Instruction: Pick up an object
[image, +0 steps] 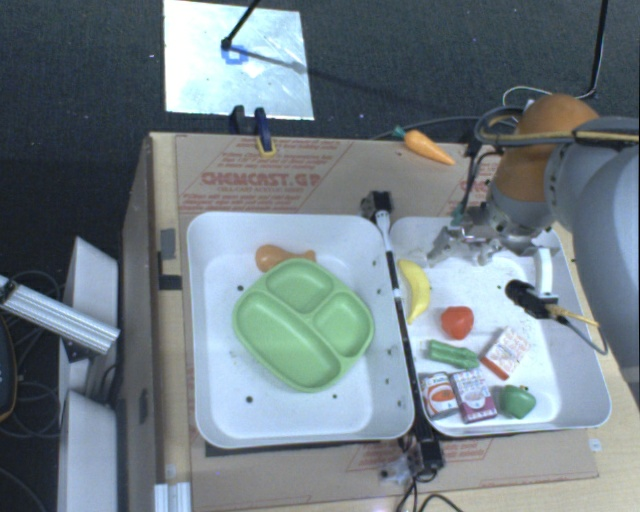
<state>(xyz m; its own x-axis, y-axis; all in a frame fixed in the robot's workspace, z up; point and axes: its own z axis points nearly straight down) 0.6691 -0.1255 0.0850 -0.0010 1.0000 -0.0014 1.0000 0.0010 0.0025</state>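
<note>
dark speckled carpet (80, 120) is covering the floor around the worktop (270, 170), which is wearing a brown cardboard sheet with red lettering. a shiny square plate (240, 60) is lying on the floor beyond it, catching the overhead light. white framing and a ribbed metal bar (60, 320) are standing at the left side, and cables are trailing nearby.

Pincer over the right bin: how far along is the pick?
Done: the arm has reached in, with the pincer low at the back of the right bin. In hand: nothing visible between its fingers. Left: the whole grasp and lift; the banana, tomato and green pepper all lie on the bin floor.
</note>
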